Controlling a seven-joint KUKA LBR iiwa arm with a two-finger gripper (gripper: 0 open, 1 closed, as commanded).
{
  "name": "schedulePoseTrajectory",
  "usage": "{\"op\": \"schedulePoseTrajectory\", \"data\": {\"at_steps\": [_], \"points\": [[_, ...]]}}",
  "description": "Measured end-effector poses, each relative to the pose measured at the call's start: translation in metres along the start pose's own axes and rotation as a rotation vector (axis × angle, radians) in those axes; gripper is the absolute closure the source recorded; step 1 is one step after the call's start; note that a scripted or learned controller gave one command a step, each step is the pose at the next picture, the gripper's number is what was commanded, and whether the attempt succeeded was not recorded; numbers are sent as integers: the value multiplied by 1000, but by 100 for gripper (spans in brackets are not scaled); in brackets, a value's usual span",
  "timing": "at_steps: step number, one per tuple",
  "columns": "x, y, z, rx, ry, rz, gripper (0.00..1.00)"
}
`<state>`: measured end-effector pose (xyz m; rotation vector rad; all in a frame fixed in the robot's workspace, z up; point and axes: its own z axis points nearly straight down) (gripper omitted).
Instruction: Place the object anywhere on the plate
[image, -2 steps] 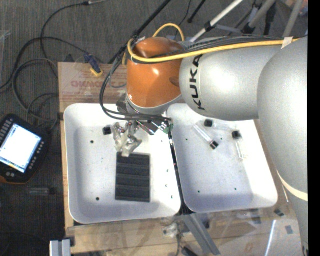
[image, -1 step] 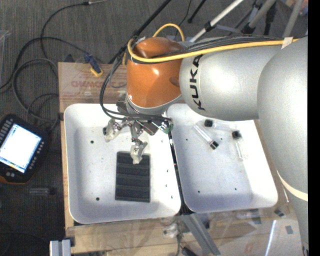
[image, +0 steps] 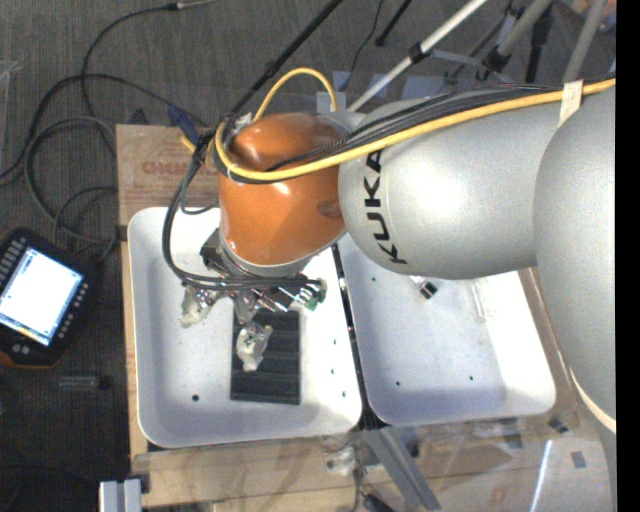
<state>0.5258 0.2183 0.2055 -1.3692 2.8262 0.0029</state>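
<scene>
A black ribbed rectangular plate (image: 270, 365) lies flat in the left bin (image: 160, 400), toward its front. My gripper (image: 221, 325) hangs over that bin under the orange wrist band, just above the plate's rear left corner. Its two pale fingertips (image: 250, 343) stand apart, one over the plate's rear edge and the other to the left over bare bin floor. I see nothing between them. A small dark object (image: 427, 290) lies in the right bin (image: 460, 400), near its back left, well apart from the gripper.
The grey arm covers the back of both bins and most of the upper right. A pale, thin item (image: 481, 300) lies beside the small dark object. A handheld control pendant (image: 38, 298) sits on the floor left of the bench.
</scene>
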Motion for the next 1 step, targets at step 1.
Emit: {"op": "schedulePoseTrajectory", "data": {"at_steps": [1], "points": [[-1, 0, -9, 2, 0, 2, 100]]}}
